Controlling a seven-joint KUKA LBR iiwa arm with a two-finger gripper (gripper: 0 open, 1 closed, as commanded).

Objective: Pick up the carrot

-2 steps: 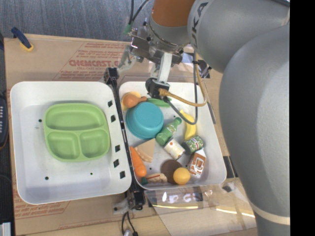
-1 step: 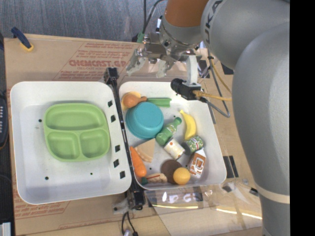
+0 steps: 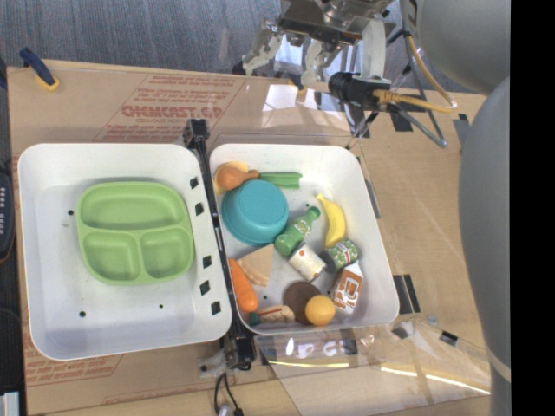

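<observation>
My gripper point(image 3: 290, 59) open, empty, above bins. Carrot point(image 3: 242, 286) by right bin's left wall: light, stiff, smooth. Grab mid-body, across width.

You have the carrot point(image 3: 244, 285) against the right bin's point(image 3: 375, 232) left wall (bowl point(image 3: 254, 212) behind it), the tray point(image 3: 135, 230) in the left bin point(image 3: 35, 232).

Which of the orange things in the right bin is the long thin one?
The carrot, lying along the right bin's left wall near the front. The other orange pieces, one by the teal bowl and one at the front, are round.
</observation>
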